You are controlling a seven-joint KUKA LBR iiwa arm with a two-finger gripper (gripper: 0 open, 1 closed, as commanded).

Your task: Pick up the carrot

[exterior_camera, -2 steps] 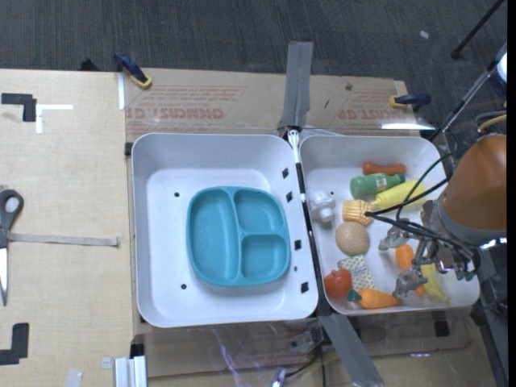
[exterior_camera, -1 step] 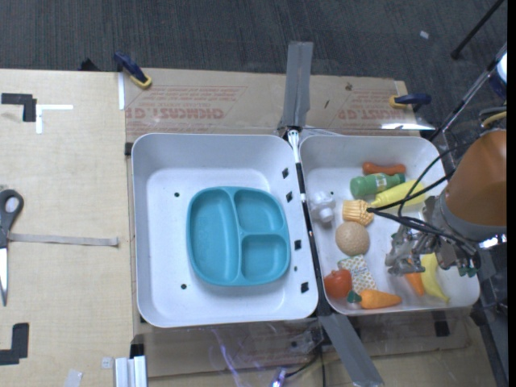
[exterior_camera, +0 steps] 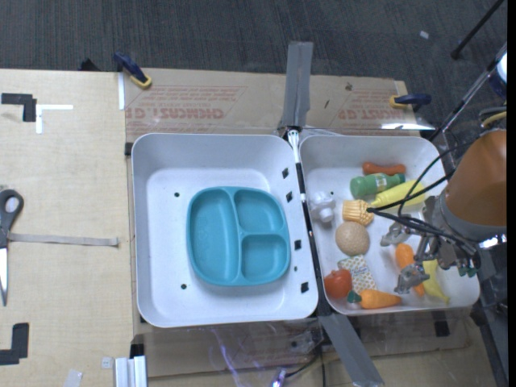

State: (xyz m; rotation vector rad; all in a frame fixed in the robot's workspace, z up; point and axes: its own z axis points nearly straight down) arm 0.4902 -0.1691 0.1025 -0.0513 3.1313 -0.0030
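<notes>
Carrot (exterior_camera: 377, 299) first: I read it as the orange, tapered piece lying nearly flat along the front wall of the right bin (exterior_camera: 322, 156), thick end toward the right, narrow end pointing left at a red tomato-like toy (exterior_camera: 338, 282). Its skin is smooth and evenly orange, and it rests just below a checkered cloth-like item (exterior_camera: 359, 274).

My claw (exterior_camera: 407, 276) sits low in the same bin, up and to the right of the carrot and apart from it. The metal fingers (exterior_camera: 402, 285) look slightly spread, and I see nothing clamped between them. A small orange piece (exterior_camera: 404, 255) and a yellow banana-like toy (exterior_camera: 435, 287) lie right against the claw.

Farther back in that bin I make out a beige ball (exterior_camera: 351, 238), a corn cob (exterior_camera: 355, 211), a green bottle (exterior_camera: 372, 185) and another orange item (exterior_camera: 383, 168).

The left bin (exterior_camera: 153, 240) holds a teal divided plate (exterior_camera: 239, 235). Scissors (exterior_camera: 7, 232) lie on the table (exterior_camera: 56, 297) at far left.
</notes>
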